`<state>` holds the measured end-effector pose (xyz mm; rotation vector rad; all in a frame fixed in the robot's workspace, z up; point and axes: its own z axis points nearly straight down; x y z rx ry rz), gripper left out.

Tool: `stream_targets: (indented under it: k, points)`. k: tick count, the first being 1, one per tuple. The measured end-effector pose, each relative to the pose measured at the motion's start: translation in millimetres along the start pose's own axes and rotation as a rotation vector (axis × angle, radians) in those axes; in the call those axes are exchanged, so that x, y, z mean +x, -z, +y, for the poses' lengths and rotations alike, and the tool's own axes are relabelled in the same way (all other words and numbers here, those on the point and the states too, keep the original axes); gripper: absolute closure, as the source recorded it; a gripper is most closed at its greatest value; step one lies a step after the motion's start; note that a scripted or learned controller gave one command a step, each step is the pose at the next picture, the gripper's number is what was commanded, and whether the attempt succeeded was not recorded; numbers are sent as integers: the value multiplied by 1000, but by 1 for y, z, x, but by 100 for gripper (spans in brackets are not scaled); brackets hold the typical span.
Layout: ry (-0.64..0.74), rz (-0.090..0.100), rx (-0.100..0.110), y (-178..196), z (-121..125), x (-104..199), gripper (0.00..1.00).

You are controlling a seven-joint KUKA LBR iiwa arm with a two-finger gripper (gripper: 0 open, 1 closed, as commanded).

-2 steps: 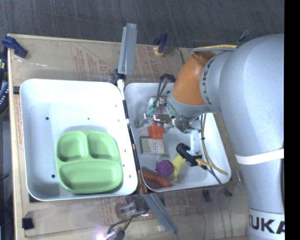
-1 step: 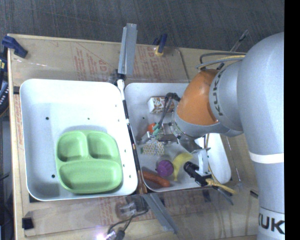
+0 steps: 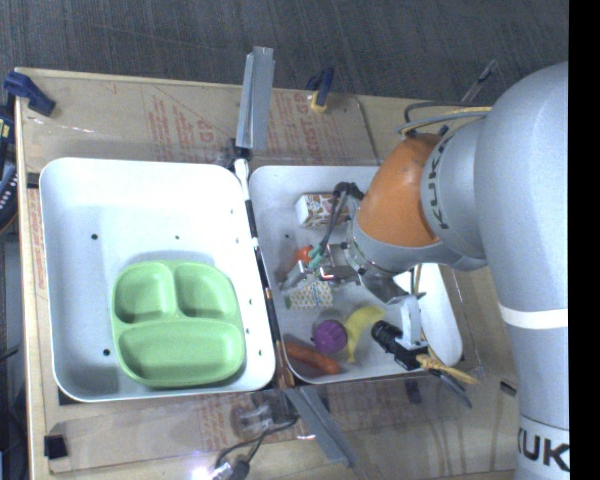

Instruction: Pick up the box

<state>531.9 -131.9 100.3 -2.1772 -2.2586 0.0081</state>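
Gripper (image 3: 318, 266) hangs low in the right bin (image 3: 270, 183), just above a small patterned box (image 3: 310, 293), placed for a grasp. Finger spread is too cluttered to tell. Another printed box (image 3: 318, 208) lies near the bin's far wall.

Robot lab: plywood bench (image 3: 160, 118), clamps (image 3: 322, 86), white bins (image 3: 70, 183), carpet floor (image 3: 130, 18).

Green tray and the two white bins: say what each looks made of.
Green tray: likely moulded plastic, matte; one even colour, rounded corners, three compartments pressed in one piece.
Left bin and right bin: probably plastic too, smooth with a slight sheen; thin rolled rims and soft light reflections. Painted metal cannot be ruled out.
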Motion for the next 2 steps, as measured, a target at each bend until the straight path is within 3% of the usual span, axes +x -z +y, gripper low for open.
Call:
stream_targets:
  k: [1,2]
  points:
    - [218,0,-7,122,0,38,100]
    - [239,0,-3,130,-15,108,100]
